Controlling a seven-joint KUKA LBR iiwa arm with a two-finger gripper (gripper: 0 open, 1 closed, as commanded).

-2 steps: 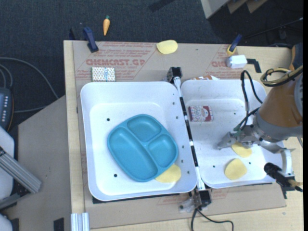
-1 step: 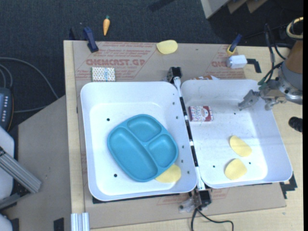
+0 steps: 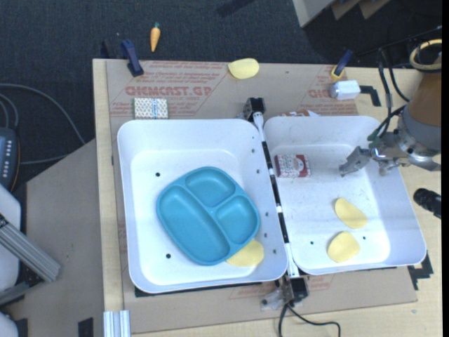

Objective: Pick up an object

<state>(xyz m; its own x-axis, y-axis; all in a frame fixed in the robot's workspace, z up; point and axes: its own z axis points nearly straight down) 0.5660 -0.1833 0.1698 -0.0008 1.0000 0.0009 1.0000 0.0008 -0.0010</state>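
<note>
**Gripper hanging in the right bin**

We see two yellow pieces (image 3: 343,246) (image 3: 350,213) near the right bin's (image 3: 414,251) front edge, a red-and-white packet (image 3: 291,166) by its left wall, and the gripper (image 3: 359,159) farther back, jaws spread, gripping nothing.

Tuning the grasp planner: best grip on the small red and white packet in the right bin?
The red and white packet lies flat against the right bin's left wall, so there is little room on that side. Probably best to come straight down from above and pinch across its short span, top edge to bottom edge, fingers clear of the wall. The gripper sits to its right.
</note>
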